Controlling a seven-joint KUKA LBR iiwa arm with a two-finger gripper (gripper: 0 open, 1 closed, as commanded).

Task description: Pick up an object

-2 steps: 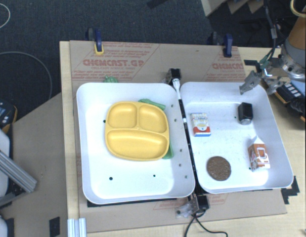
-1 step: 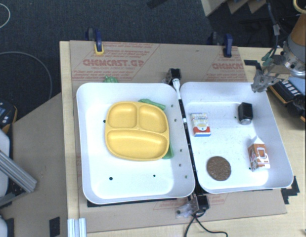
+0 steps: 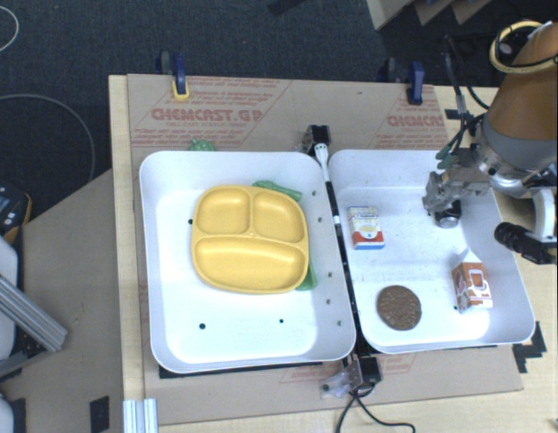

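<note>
My jaws (image 3: 443, 207) are hanging over the far right part of the right bin (image 3: 504, 332); I cannot tell whether they are apart or together. Nothing is showing between them. A small red-and-white carton (image 3: 365, 226) is lying just to their left. A brown disc (image 3: 399, 307) and an orange carton (image 3: 472, 286) are sitting nearer the front. The yellow divided plate (image 3: 251, 239) is resting in the left bin (image 3: 170, 314), well apart.

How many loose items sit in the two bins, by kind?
Yellow divided plate: 1
Green item partly under the plate: 1
Small cartons, one red and white, one orange and white: 2
Brown round disc: 1
Total: 5
</note>
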